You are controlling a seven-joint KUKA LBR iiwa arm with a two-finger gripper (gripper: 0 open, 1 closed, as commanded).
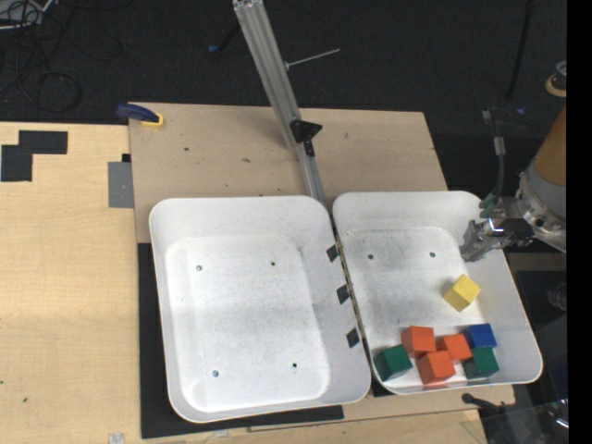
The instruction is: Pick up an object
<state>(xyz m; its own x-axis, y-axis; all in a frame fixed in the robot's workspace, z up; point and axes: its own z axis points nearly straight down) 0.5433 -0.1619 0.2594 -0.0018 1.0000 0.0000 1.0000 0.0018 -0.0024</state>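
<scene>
End effector [479, 240] hovering over right bin [407, 213], upper right edge; grip state impossible to tell. Yellow cube [461, 292] sitting just below it. Orange [435, 365], green [393, 362], blue [480, 336] blocks clustering near front corner.

we look down on two white bins side by side on a wooden bench [222, 155]. the left bin [185, 220] sits beside the right bin [388, 206]. near the right bin's front edge lie a clustered three orange blocks [435, 350], two green blocks [393, 362] and a blue block [480, 335]. a yellow block [461, 292] lies apart from them, farther back. our gripper [481, 236] hangs over the right bin's far right rim, beyond the yellow block. a slanted metal rail [277, 91] rises behind the bins.
</scene>
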